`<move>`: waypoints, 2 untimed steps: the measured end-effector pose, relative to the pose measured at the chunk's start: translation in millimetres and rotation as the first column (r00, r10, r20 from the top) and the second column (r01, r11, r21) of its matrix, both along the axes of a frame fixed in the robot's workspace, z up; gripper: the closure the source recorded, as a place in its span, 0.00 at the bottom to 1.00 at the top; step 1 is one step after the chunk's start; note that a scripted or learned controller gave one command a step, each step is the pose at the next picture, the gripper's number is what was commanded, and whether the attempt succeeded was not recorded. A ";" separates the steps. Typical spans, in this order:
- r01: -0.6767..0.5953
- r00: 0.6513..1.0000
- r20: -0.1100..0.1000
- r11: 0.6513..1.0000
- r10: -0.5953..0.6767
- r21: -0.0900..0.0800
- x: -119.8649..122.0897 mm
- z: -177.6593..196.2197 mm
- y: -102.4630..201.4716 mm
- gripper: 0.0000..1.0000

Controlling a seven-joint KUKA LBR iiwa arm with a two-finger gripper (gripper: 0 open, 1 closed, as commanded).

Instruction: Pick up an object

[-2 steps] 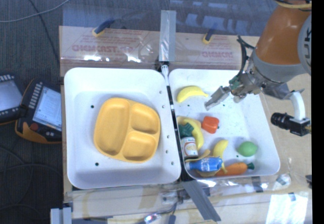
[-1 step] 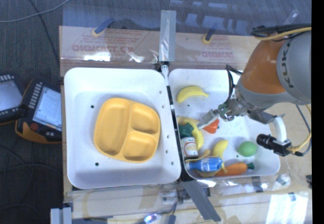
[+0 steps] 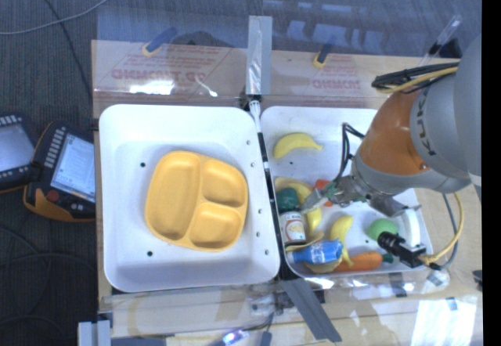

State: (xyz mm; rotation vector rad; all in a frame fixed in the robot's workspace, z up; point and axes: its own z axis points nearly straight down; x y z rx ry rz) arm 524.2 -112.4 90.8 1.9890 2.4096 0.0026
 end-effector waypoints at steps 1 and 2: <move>-0.001 1.000 -0.001 1.000 0.001 0.005 0.7 9.3 2.0 1.00; 0.261 0.965 -0.016 0.965 -0.261 0.005 63.9 116.8 54.1 1.00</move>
